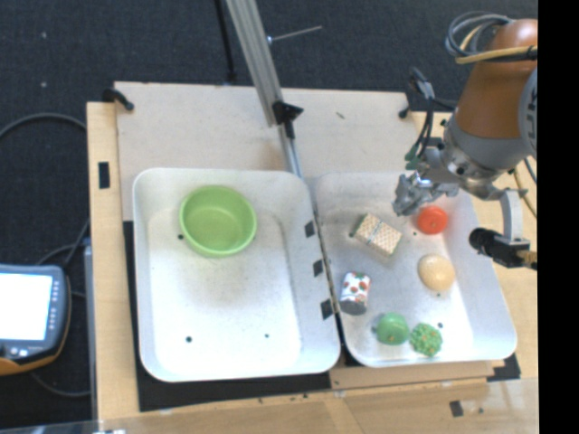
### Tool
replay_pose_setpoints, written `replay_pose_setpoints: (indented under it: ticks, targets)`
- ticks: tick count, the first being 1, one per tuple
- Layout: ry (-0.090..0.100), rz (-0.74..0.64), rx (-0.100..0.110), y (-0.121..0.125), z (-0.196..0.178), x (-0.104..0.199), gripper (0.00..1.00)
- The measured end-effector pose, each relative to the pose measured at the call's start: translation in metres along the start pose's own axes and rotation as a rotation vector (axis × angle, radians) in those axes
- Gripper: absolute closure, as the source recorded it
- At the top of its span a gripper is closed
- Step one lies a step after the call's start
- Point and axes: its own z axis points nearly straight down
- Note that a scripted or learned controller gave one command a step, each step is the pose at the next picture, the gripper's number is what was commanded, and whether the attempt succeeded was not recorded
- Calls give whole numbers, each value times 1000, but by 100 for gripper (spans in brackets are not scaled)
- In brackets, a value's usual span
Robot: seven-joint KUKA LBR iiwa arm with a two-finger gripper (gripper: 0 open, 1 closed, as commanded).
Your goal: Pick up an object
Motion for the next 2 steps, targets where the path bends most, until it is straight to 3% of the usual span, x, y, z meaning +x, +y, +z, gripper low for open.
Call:
replay_pose_setpoints:
  ticks: [2]
  targets:
    - [0, 1, 0, 32, 15, 102, 100]
